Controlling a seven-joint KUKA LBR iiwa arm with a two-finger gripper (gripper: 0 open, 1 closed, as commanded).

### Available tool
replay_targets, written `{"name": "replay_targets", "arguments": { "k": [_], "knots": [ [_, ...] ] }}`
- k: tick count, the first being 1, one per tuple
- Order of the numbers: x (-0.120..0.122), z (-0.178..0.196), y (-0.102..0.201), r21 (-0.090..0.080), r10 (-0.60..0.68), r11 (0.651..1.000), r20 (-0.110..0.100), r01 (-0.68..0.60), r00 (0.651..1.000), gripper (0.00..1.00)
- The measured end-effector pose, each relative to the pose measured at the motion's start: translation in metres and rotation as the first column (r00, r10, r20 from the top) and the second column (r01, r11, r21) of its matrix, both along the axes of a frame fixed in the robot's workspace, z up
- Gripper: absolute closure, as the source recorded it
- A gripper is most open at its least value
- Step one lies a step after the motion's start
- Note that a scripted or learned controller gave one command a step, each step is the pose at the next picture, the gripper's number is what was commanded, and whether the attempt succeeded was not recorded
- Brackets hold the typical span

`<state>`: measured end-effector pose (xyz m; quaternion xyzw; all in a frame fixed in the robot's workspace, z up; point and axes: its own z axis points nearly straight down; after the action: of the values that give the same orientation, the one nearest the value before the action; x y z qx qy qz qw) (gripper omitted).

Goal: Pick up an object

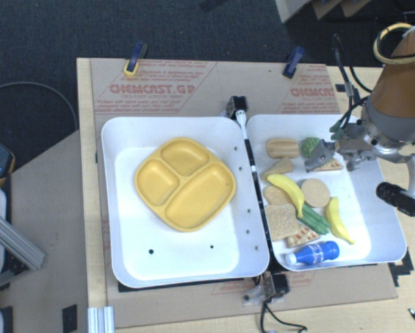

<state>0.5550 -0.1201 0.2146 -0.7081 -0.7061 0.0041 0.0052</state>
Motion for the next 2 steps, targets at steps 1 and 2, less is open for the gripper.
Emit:
{"name": "replay_targets", "arguments": {
  "k": [1, 2],
  "knots": [
    [0.003, 0.007, 0.0, -0.002, 0.003, 1.0, 0.013, -0.003, 1.0, 0.0],
    [0.004, -0.056, 0.005, 0.001, 0.003, 1.0, 0.005, -0.003, 1.0, 0.0]
  ]
}}
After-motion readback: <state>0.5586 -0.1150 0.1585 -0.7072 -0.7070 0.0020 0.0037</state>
